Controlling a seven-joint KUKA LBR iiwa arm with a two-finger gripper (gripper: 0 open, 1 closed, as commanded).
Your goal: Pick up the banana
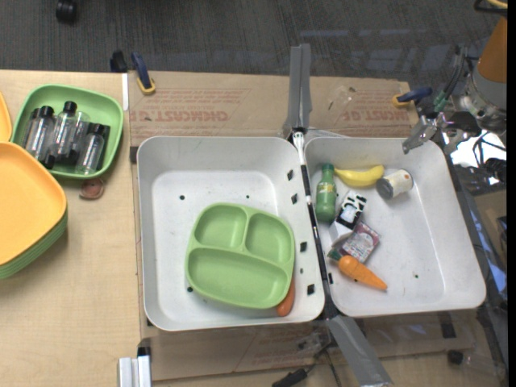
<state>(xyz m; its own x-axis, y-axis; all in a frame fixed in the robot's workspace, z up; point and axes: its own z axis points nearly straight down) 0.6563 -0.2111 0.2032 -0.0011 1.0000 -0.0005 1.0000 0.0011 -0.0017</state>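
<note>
Waiting Banana, Arm at the Bin's Far Corner

Lying near the back wall of the right shallow white bin (463,248), the curved yellow banana (359,175) rests flat on the bin floor, untouched. Just to its left stands a small green bottle (325,192); just to its right lies a short grey cylinder with a pale end (395,184). In front of the banana sit a small black-and-white packet (351,210), a crinkled dark sachet (359,243) and an orange toy carrot (361,272).

At the bin's far right corner hangs the metal two-finger gripper (421,134), above the rim and well apart from the banana. Whether its claw is open or closed cannot be told at this size.

Beside it, the left white bin (161,216) holds a green divided plastic plate (242,255), with an orange object (285,305) peeking from under its near edge.
</note>
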